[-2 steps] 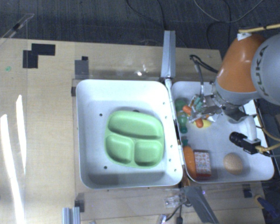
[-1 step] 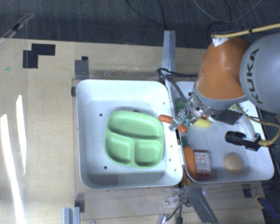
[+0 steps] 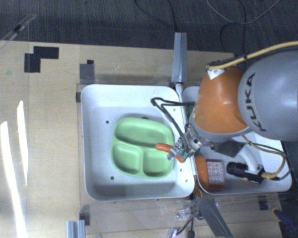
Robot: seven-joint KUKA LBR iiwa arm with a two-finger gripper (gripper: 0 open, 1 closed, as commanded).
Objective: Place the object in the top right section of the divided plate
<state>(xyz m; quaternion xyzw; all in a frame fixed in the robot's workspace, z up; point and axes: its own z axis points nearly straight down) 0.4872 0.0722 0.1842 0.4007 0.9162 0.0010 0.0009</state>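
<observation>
Orange carrot-like object [image 3: 163,147] is seen at the right rim of the green divided plate [image 3: 134,133] in the left bin [image 3: 94,133], apparently pinched by the gripper [image 3: 179,154], and should be lowered squarely over the top right section before release.

divided plate [image 3: 139,148]: smooth green plastic | bin [image 3: 97,133]: glossy white plastic

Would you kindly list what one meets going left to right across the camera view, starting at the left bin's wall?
Left bin → green plate → orange object → gripper → box in the right bin.
</observation>
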